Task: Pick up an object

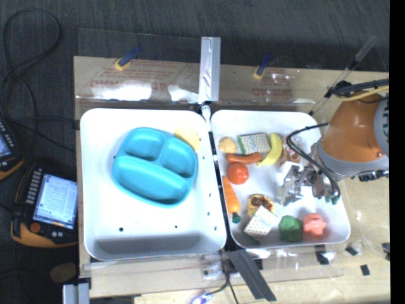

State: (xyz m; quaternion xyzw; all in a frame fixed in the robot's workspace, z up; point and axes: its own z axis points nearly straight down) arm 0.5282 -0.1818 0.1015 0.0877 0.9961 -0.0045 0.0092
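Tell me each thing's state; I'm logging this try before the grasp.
gripper: low in the right bin, holding nothing visible
blue tray: upright in the left bin, tilted askew
banana: lying by the right bin's far wall
carrot: lying along the divider
green piece: resting near pink piece

Legible text: none | red print on clear sheet [136,81] behind the bins: too blurred to read | handheld screen [56,201] far left of gripper: content unreadable | labels, brands, numbers: none discernible
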